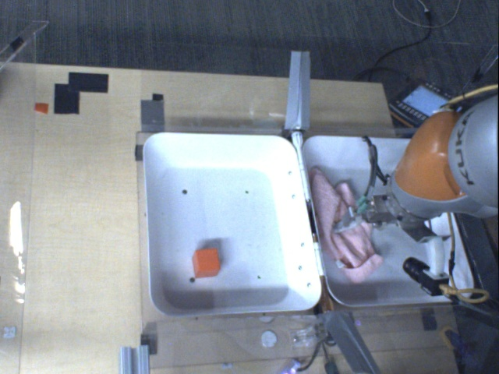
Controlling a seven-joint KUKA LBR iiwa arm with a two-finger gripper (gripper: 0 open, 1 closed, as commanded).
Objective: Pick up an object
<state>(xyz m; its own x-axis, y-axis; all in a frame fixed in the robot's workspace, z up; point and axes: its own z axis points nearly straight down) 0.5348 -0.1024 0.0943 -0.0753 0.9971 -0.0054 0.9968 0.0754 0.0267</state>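
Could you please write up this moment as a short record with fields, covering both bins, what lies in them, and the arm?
left bin: shallow white bin, holds a small orange cube near its front
right bin: shallow white bin, holds a crumpled pink cloth
arm: grey with orange band, over the right bin
gripper: two-finger gripper at the cloth's right edge; grasp cannot be judged

Probably a robotics lab: arm [456, 158], bench [70, 232], white bins [153, 224].

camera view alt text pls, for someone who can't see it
The arm's gripper sits low over a crumpled pink cloth in the right white bin. A small orange block lies in the left white bin, near its front. Both bins rest on a light wooden bench.
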